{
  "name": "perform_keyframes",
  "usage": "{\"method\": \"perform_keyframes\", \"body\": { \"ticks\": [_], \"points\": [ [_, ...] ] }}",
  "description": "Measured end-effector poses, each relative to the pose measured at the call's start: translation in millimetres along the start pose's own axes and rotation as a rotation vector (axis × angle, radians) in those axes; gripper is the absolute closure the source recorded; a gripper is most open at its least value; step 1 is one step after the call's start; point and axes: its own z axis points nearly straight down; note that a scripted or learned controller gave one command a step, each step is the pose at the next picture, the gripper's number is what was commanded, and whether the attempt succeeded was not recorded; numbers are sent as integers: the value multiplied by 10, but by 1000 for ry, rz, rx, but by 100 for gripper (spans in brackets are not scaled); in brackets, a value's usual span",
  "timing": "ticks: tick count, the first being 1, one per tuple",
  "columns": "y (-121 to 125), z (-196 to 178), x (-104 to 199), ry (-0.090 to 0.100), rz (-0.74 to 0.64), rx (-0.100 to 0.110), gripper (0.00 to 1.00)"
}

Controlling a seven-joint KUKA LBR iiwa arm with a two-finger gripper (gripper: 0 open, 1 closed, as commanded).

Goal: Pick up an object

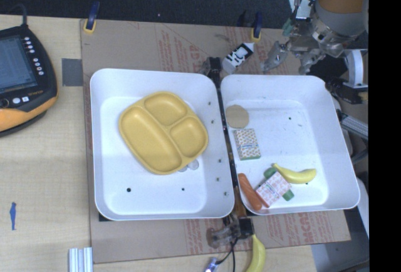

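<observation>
Camera view: claw (289,59) hangs with fingers spread apart, holding nothing, above the right bin's (329,96) far edge. Near that bin's front edge lie a banana (296,174), a carrot (250,193) and a packet (273,188).

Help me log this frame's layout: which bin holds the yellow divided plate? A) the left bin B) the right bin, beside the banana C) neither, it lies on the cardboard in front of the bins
A: the yellow divided plate lies flat in the left bin, while the banana is in the right bin with the other small items.
</observation>
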Motion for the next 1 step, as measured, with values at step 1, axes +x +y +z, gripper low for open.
{"method": "perform_keyframes", "body": {
  "ticks": [1],
  "points": [
    [-329,1292,-82,0,0,3,0]
  ]
}}
